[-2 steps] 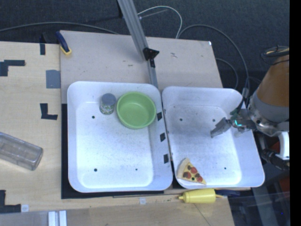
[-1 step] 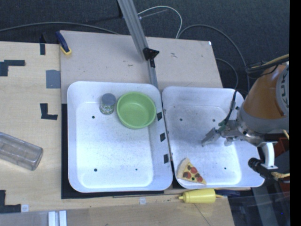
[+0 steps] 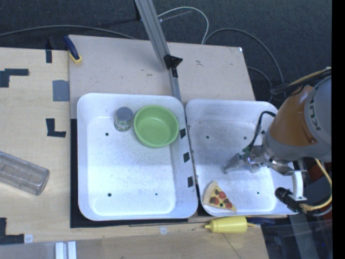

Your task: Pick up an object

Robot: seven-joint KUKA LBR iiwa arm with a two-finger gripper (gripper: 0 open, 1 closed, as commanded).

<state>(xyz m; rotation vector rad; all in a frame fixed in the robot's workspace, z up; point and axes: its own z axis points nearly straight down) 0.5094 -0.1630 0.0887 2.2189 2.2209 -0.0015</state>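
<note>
Two shallow white bins side by side on the bench: left bin (image 3: 91,198), right bin (image 3: 215,112). Grey arm (image 3: 307,125) with orange band, reaching in from the right over the right bin's far side. Green bowl (image 3: 156,126) upright in the left bin's upper part, close to the wall shared with the right bin. Clear plastic container (image 3: 21,172) lying on its side on the bench, well left of the bins. Slanted grey pole (image 3: 153,26) crossing the bench top above the bins, ending at a black clamp. Gripper (image 3: 233,165) low inside the right bin, near its middle, pointing left; fingers close together at the tip, nothing visible between them. Pizza slice toy (image 3: 218,196) flat in the right bin's lower left corner, below the gripper and apart from it. Yellow bottle (image 3: 229,225) lying on its side just outside the right bin's lower edge, just below the pizza slice. Small grey-topped can (image 3: 123,118) upright in the left bin, just beside the bowl's left rim.
</note>
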